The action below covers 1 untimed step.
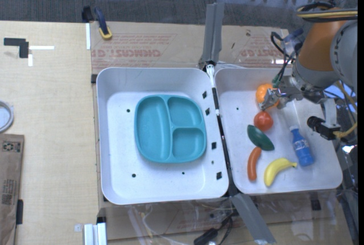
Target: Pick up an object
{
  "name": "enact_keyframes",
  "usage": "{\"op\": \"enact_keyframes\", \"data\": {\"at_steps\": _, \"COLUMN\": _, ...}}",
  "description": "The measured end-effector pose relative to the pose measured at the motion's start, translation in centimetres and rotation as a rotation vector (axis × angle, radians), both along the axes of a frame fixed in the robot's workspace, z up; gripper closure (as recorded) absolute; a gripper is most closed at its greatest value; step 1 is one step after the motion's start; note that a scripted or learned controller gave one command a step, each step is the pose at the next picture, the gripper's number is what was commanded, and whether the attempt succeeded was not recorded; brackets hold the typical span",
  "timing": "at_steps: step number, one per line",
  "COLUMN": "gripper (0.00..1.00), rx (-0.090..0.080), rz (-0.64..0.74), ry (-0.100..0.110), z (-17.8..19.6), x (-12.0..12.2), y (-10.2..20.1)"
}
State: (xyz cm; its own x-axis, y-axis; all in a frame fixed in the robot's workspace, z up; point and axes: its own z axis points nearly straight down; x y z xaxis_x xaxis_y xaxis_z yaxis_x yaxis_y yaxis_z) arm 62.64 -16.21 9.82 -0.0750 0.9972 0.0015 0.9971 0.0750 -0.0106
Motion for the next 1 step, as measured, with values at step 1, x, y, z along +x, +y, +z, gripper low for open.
{"op": "enact_keyframes", "data": {"at_steps": 1, "gripper": 1.0, "rx": -0.003, "rz": -0.131, "ry": -0.009, "z": 9.32, "x": 3.25, "y": 7.62}}
